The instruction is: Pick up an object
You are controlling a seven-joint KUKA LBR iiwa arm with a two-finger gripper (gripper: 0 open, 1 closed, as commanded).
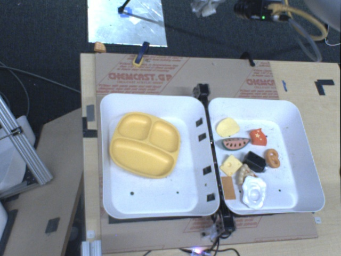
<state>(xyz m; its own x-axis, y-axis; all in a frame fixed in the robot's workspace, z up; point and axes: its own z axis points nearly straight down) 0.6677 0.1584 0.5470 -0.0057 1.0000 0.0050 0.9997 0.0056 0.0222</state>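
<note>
In the camera view, a yellow divided plate (145, 144) lies in the left white bin (122, 196) and is taken here as the landmark. All the small objects are gathered to the right of the plate, across the black hinged join (209, 143), in the right white bin (303, 159).

Nearest the plate's right edge are:
- a pale yellow slice (228, 127)
- a watermelon slice (235, 143) just below that slice
- a yellow wedge (231, 165) lower down
- a brown strip (228, 188) at the bin's near left corner

Farther right of the plate are:
- a red piece (258, 136)
- a black block (254, 161)
- a small pretzel-like ring (272, 158)

A tan piece (245, 173) is wedged between the wedge, the block and a white fried egg (254, 192); these four are crowded together and touching or nearly so. The red piece and the ring lie more apart.

The gripper (206, 0) is seen blurred, well beyond the plate at the top of the view, over the dark floor and away from both bins. Nothing is seen in its grasp, and whether it is open or closed cannot be told. A silver sheet (127, 15) lies on the floor above the plate.
</note>
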